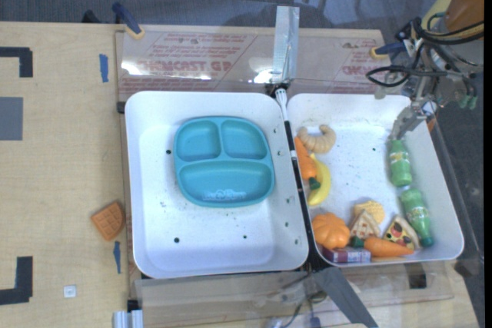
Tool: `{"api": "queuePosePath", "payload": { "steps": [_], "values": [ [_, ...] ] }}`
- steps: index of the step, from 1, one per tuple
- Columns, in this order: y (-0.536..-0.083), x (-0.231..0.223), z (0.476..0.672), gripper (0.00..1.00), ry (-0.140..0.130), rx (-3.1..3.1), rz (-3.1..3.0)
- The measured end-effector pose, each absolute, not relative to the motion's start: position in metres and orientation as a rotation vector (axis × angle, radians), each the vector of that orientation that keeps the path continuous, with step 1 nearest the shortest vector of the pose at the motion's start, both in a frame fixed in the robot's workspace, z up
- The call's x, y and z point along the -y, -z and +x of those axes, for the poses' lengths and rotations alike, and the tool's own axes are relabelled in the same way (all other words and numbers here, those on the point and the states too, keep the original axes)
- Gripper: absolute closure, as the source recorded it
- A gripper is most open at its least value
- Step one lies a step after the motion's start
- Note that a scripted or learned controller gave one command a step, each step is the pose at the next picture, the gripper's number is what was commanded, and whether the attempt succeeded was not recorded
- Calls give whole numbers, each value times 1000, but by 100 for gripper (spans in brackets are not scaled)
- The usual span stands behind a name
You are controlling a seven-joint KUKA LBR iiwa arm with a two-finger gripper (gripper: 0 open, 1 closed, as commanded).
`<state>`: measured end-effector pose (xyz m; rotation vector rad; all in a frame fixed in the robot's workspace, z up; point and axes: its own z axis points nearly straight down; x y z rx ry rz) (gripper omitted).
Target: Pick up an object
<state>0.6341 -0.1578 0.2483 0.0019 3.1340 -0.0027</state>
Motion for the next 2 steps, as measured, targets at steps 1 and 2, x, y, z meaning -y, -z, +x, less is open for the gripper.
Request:
{"api": "queuePosePath", "payload": {
  "steps": [1,2],
  "values": [
    [-151,224,652,0,-2,-3143,108],
    [-89,224,650,0,3,-3121,237]
  ]
}}
